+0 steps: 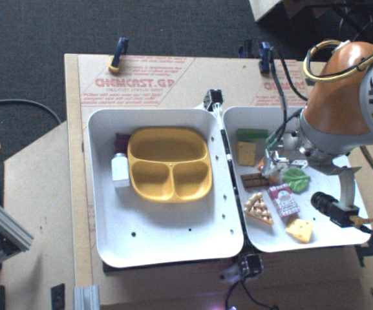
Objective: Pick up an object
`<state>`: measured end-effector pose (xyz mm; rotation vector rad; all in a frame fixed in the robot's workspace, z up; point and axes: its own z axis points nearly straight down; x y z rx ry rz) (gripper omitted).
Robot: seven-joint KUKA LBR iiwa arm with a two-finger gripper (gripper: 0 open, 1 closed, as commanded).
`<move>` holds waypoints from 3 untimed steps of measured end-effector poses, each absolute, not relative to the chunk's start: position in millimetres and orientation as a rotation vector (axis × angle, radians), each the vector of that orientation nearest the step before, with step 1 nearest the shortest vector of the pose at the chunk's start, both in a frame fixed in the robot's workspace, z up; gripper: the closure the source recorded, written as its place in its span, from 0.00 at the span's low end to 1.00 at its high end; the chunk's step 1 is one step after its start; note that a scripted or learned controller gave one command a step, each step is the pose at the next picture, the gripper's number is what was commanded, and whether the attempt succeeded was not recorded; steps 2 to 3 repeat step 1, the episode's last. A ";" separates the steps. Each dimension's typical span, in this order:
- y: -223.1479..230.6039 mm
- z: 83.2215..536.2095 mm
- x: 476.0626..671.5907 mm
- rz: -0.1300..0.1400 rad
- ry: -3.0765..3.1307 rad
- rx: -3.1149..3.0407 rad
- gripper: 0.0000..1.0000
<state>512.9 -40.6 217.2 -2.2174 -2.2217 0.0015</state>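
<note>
Camera view: jaws (273, 163) low over right bin (348, 237), opening impossible to tell. Beneath and beside: chocolate bar (252, 181), green leaf (297, 179), pizza slice (258, 208), cheese wedge (300, 230). Left bin (102, 192): yellow divided plate (170, 163), white bottle (120, 170).

Board (173, 82) under bins, clamps (117, 55) at far edge, cable (18, 105) on dark floor.

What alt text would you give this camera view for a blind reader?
A robot arm reaches into the right bin, its gripper low among toy foods. The left bin holds a yellow tray and a small white bottle.
</note>
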 end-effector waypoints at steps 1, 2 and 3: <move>-54.0 218.5 521.2 -0.001 -2.222 -2.224 1.00; -54.0 218.5 521.2 -0.001 -2.222 -2.224 1.00; -54.0 218.5 521.2 -0.001 -2.222 -2.224 1.00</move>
